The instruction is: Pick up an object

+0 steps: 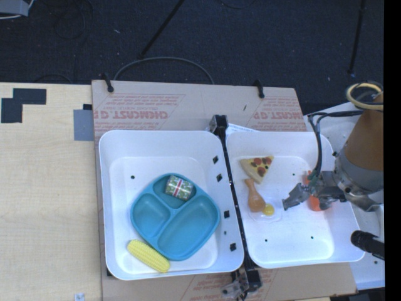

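The claw (299, 198) sits low in the right bin (294, 256), its state indeterminate. Nearest candidates: chicken drumstick (254, 196) and pizza slice (258, 165), both apart from it. Risk: an off-centre descent nudges the drumstick aside, yielding an empty closure.

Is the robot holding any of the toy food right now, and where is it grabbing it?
It cannot be told. The gripper sits low in the right bin, beside a small orange-red thing and apart from the chicken drumstick and pizza slice.
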Controlling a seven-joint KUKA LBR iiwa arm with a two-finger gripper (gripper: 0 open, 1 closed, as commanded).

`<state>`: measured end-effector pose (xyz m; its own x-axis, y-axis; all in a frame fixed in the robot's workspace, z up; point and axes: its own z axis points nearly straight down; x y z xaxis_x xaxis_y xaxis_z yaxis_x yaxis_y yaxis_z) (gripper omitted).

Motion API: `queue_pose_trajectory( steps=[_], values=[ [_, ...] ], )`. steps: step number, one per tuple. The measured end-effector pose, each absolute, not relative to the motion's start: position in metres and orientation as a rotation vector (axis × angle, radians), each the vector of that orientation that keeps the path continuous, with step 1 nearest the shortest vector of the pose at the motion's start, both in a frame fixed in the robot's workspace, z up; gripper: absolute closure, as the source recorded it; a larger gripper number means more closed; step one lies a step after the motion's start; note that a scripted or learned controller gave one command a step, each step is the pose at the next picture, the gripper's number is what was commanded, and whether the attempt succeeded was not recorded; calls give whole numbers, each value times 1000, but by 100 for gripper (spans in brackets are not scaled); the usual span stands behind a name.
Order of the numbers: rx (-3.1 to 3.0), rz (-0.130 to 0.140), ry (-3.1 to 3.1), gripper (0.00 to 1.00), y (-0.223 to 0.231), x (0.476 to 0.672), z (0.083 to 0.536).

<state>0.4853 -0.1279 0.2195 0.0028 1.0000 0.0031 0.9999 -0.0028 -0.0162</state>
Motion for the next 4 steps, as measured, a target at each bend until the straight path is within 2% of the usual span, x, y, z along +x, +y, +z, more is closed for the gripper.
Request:
queue_pose_trajectory(
  steps=[1,4],
  values=[
    [-2219,3,-2218,0,-128,488,226],
    [-2221,3,-2218,0,-123,481,85]
  ],
)
